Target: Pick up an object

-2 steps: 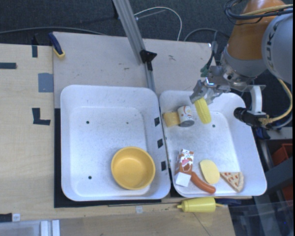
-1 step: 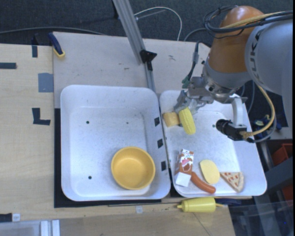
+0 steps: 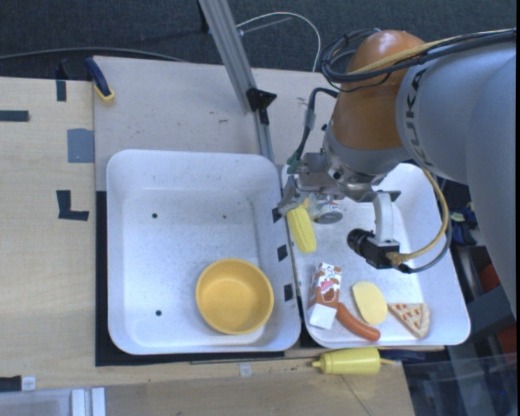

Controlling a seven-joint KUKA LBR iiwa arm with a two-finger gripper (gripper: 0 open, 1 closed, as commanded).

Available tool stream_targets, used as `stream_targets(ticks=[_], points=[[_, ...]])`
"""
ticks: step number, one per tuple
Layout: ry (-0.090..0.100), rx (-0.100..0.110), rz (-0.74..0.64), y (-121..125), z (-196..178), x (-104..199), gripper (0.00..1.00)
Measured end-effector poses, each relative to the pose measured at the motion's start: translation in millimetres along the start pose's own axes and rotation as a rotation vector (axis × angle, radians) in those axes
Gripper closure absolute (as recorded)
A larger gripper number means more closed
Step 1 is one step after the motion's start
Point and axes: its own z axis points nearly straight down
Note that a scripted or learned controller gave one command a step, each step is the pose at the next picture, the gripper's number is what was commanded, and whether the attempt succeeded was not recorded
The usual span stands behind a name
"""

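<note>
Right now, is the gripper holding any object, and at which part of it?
It cannot be told. The corn cob hangs just under the gripper, its upper end at the gripper, but the wrist hides any grip.

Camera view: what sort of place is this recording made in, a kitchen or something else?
Probably a lab bench for robot picking trials, not a kitchen: a grey arm reaches over two white bins, and the food, such as the corn and pizza slice, looks like toys.

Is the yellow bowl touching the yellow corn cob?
Apart. The camera view shows the yellow bowl in the left bin, the yellow corn cob past the bins' rims.
</note>
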Motion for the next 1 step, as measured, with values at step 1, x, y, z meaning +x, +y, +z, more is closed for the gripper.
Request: stream_targets(ticks=[1], points=[[0.001,0.000,-0.002,-19.3,5.0,60.6,1.00]])
